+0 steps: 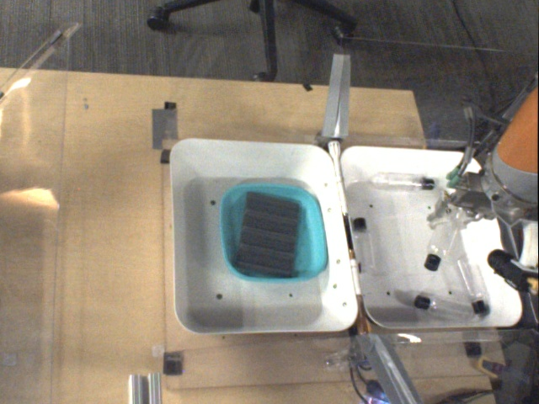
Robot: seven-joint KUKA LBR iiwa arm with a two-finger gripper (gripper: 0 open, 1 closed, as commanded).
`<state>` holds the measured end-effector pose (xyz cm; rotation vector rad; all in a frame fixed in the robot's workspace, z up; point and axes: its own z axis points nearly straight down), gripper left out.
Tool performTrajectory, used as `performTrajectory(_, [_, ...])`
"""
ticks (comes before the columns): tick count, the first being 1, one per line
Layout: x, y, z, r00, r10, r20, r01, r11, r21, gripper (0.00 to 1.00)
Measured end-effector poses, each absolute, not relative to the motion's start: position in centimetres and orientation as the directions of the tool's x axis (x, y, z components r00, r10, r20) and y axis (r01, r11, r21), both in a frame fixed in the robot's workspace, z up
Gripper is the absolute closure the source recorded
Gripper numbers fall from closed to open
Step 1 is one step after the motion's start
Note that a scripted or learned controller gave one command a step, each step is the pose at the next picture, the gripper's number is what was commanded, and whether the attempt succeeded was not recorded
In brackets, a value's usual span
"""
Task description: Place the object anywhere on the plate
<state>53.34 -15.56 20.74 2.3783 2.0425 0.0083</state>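
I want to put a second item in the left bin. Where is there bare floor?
Bare floor in the left bin lies left of the teal plate and along the near wall. The dark ridged block covers most of the plate.

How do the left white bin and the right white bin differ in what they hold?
The left white bin holds a teal plate with a dark ribbed block lying on it. The right white bin holds scattered clear tubes with black caps; the gripper hangs over it. Both are shallow, white, round-cornered.
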Motion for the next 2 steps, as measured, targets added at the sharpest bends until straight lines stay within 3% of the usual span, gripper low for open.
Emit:
performTrajectory(1, [51.9,-8.4,14.4,0.019,1.000,0.000,1.000,-0.019,0.004,1.00])
performTrajectory(2, [50.1,-0.1,18.5,0.025,1.000,0.001,1.000,-0.025,0.006,1.00])
